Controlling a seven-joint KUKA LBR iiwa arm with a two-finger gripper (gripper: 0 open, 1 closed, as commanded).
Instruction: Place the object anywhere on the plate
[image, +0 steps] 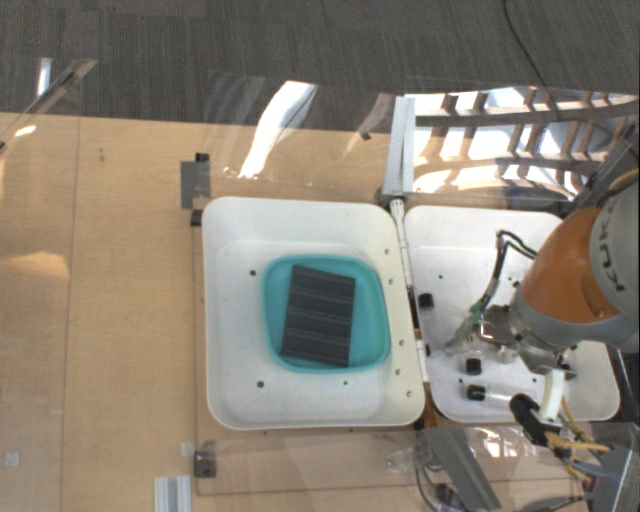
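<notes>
Dark ribbed rectangular object (320, 316) lies flat on the teal plate (374, 330); whether the jaws (478, 340) are apart is unclear.

The counter (100, 330) looks like pale wood with a smooth, faintly sheened finish. Both bins, the left bin (230, 390) and the right bin (450, 240), look like smooth white plastic, slightly glossy. The teal plate (372, 320) seems glossy plastic. The dark object (319, 315) on it is matt with ridged rows. The arm (570, 280) has a smooth orange band and grey shell.
</notes>
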